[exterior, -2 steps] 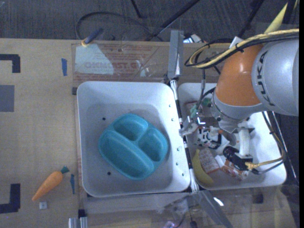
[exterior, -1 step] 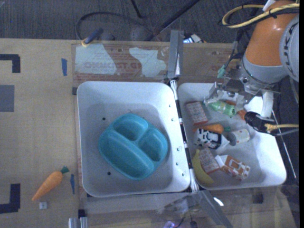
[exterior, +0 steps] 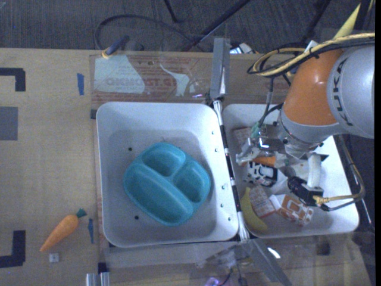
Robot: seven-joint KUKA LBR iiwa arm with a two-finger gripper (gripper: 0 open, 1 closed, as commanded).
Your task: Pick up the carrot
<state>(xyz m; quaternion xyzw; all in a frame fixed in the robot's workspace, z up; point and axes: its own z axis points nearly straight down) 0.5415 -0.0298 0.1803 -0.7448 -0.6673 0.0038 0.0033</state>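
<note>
The gripper (exterior: 262, 154), jaw state untellable, hangs over the right bin (exterior: 345, 210); the carrot (exterior: 59, 231) lies outside, at eight o'clock.

It should lift clear, travel there, and close across the carrot's middle.

Tool (exterior: 257, 154) tips (under the wrist) hidden

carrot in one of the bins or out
Out. The carrot lies on the wooden bench, left of the left bin, which holds a blue plate.

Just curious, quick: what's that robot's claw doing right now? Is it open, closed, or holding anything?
Gripper: low in the right bin among small items; whether it is open, closed or holding something cannot be told.
</note>
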